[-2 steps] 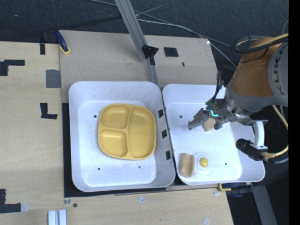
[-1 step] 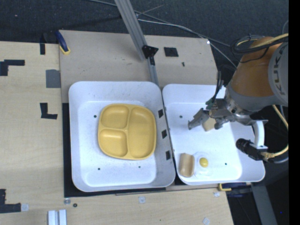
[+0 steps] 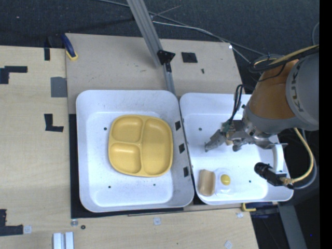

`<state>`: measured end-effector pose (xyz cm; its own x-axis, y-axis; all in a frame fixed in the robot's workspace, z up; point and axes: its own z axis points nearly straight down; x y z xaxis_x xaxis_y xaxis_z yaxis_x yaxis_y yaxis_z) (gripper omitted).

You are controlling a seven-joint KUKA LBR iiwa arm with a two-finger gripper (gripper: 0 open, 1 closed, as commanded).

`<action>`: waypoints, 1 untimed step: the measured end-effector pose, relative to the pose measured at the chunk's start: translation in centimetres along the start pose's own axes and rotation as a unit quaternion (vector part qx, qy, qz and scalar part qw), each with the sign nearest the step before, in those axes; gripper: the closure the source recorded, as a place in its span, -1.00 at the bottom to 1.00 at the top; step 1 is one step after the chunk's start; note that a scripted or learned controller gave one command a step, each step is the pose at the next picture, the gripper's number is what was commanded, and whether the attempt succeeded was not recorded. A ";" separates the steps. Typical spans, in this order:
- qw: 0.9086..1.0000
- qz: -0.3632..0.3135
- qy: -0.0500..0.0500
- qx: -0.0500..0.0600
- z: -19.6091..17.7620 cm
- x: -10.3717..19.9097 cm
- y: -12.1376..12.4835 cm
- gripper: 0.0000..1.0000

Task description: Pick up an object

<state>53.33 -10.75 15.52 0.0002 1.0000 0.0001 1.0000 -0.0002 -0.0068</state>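
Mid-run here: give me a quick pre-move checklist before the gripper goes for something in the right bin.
1. Targets present: tan block and white piece with yellow centre lie in right bin: ok.
2. Gripper over right bin, above the block: ok.
3. Nothing held between the jaws: ok.
4. Jaw opening: cannot tell.
5. The two targets apart enough for a single grasp: cannot tell.
6. Yellow divided plate lies in left bin, away from the path: ok.

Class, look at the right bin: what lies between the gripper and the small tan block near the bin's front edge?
In the camera view, only bare white bin floor separates the gripper from the small tan block; the fried-egg toy sits beside the block, off that line.
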 end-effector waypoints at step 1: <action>1.000 0.000 0.000 0.000 4.4 0.3 -0.3 -1.00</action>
<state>53.00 -10.50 11.12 -0.0008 1.0000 0.0009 1.0000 0.0008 -0.0073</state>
